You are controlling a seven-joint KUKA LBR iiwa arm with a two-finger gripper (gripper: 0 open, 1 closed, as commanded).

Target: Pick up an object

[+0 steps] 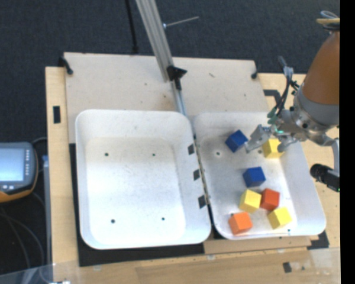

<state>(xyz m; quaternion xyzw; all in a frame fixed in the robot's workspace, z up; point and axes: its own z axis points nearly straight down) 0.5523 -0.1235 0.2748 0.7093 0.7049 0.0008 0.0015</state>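
Blocks fill the right bin: seven in all, counted as three yellow, two blue, one red and one orange. One yellow block sits right at the gripper, a small cube with a bright face, seemingly between the metal fingers, though the view is too coarse to tell whether they press on it or merely flank it, so I cannot tell if the fingers are apart or closed. Just left of the gripper lies a blue block, near its left finger and the closest thing in the way. Below the gripper rests the second blue block. Farther below it sit a yellow block touching the red block, then another yellow block and the orange block near the bin's lower rim. Well to the gripper's left is the left bin.
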